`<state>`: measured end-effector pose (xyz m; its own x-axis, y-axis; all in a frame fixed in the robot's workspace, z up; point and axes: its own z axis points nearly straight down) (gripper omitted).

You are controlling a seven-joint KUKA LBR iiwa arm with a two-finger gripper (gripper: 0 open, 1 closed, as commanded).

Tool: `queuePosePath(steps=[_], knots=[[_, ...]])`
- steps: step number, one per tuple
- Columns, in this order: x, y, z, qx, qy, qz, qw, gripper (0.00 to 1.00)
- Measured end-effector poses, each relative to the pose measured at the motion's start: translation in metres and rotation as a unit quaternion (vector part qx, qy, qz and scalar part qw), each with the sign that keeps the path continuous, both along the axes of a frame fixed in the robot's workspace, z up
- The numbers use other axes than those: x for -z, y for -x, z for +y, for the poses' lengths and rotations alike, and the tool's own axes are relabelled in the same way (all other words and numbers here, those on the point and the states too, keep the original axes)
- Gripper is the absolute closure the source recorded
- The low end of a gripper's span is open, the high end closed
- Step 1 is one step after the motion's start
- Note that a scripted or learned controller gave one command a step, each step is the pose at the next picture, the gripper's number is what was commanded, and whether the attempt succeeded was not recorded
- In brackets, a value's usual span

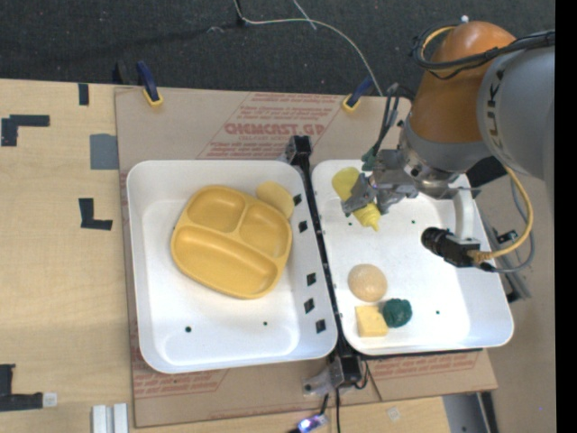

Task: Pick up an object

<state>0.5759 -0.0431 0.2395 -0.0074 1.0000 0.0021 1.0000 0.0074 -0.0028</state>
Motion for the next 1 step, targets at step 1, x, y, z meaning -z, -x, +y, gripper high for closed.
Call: queuePosePath(steps=[1], knots=[[0.0121,0.017,0.058,0.0,0.0003,0.001,1.0,1.0]])
